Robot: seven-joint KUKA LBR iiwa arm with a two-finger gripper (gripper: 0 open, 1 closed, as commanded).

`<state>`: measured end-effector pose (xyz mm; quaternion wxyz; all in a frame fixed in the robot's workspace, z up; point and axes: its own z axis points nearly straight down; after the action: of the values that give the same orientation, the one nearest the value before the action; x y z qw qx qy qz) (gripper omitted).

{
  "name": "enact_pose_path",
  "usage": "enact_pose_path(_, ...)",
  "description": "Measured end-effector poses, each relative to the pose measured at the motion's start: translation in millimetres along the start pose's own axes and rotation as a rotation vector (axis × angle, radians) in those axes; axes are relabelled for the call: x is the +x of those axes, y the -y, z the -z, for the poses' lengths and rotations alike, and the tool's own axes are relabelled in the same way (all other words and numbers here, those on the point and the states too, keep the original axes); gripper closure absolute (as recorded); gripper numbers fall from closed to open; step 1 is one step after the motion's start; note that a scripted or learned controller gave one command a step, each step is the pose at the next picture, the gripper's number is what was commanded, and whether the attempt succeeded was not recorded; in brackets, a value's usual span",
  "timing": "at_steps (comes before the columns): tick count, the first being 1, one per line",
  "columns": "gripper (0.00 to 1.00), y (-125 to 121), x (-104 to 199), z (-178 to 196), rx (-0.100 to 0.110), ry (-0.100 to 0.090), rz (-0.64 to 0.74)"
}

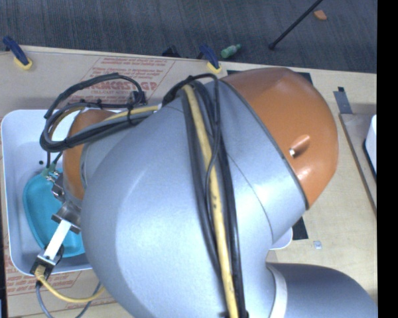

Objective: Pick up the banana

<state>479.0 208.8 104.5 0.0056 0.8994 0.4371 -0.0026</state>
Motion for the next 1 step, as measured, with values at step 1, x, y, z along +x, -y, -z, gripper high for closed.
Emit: enact_pose_path(1, 1.00, -35.1, -49.8, 85.1, 0.012, -0.007, 0.005)
